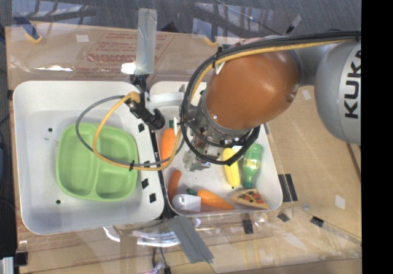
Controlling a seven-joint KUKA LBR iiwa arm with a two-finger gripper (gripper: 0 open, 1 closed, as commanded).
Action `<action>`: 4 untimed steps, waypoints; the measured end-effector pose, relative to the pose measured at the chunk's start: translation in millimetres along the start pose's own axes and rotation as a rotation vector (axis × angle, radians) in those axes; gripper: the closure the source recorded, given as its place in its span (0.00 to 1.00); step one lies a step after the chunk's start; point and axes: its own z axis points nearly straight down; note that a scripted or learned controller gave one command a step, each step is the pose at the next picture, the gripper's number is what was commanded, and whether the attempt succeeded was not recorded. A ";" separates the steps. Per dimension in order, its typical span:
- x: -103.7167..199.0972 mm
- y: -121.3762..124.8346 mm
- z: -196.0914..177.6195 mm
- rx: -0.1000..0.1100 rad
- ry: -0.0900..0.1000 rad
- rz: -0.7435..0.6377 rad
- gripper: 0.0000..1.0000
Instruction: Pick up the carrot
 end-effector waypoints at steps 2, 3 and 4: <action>8.2 -40.4 -47.9 0.000 -0.002 -0.031 1.00; -19.6 -39.0 7.1 -0.004 -0.007 -0.024 1.00; 27.6 47.4 -24.6 -0.002 0.002 -0.005 1.00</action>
